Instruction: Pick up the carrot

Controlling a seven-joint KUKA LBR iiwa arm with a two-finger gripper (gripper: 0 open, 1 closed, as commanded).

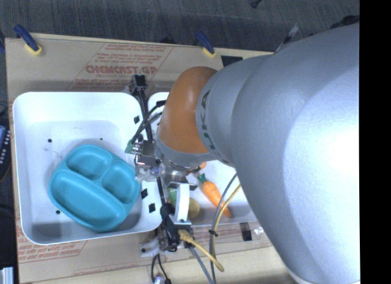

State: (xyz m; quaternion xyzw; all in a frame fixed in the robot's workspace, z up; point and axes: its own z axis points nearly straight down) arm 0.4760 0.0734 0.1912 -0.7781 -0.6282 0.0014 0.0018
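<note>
Step in hand: approach to the carrot (214, 195), no grasp yet by the look of it.
Carrot place: in the right bin (157, 101), toward its front edge, lying slantwise with the green top pointing to the bin's back-left corner.
Carrot contact: free on the bin floor, with nothing seen clamping it.
Neighbour: a pale yellow rounded thing (193, 207) just beside the carrot, on the side of the bin's left wall.
Gripper (153, 165): low over the strip where the two bins meet, near the carrot but to its left, not above it.
Grip state: cannot tell, hidden under the wrist and cables.
Arm (293, 142): covers most of the right bin and crowds the carrot's right side.
Left bin (24, 109): holds a blue divided tray (91, 185) toward its front-right corner, not part of the job.
Next move, as judged: shift toward the right bin's front edge, line up across the carrot's slant, descend and close on its middle.
Care needed: keep off the yellow thing and the bin wall.
</note>
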